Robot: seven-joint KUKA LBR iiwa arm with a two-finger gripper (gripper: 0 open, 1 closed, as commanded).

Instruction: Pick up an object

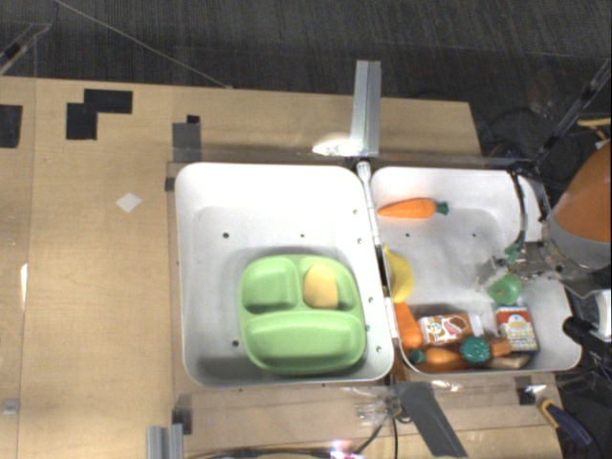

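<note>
My gripper [504, 266] hangs low over the right part of the right bin [469, 191], on the arm with the orange band [585, 207] coming in from the right. A small round green object [507, 289] lies directly below and against the gripper; whether it is held is unclear. Close by, toward the front, stand a small red-and-white carton [516, 328] and a second carton [445, 329]. An orange carrot with a green top [411, 209] lies at the back of this bin. A yellow banana [402, 275] rests along its left wall.
Orange pieces [408, 325] and a teal object [475, 351] crowd the right bin's front edge. The left bin [220, 208] holds a green divided plate [296, 338] with a yellow fruit [322, 286] in one compartment. A metal post [367, 103] stands behind the bins.
</note>
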